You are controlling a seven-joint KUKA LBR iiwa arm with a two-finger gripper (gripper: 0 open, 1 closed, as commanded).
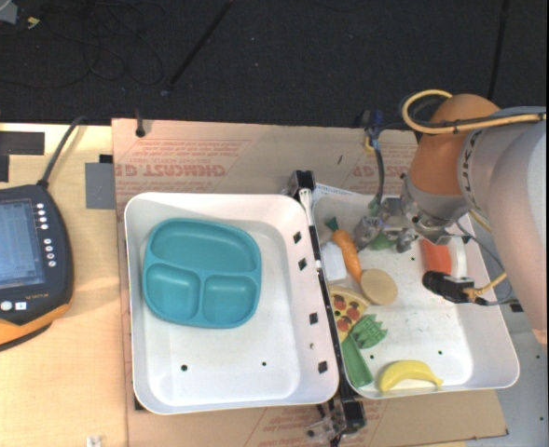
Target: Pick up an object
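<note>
Carrot (349, 255) is my pick of the loose things, since it lies closest to where the arm (498, 184) has its wrist, over the back of the right bin (484, 366). It rests flat on the bin floor, near the wall shared with the left bin (218, 366), its length running from back to front with a slight slant. I cannot tell from this slant whether the jaws are released or clenched; they sit low among clutter, and I see nothing held between them.

I judge the carrot to be a light, stiff plastic toy: no give under pressure, nothing to break, but a smooth, tapered skin that could squirt out of a pinch. I would close across its thicker middle, squarely across the long axis, and stay off the thin tip. The bin wall beside it leaves little room on that side, so the approach has to come straight down.

A tan disc (379, 287) lies just beside the carrot's front end, close enough to be nudged. It looks flat and hard to get under. Farther forward sit a pizza slice (346, 309), a green piece (367, 331) and a banana (408, 375) at the front wall. The banana looks light, curved and well apart from the rest, an easy fallback. A red piece (436, 254) lies partly hidden under the wrist. The teal plate (201, 273) in the left bin is too broad for a pinch.
</note>
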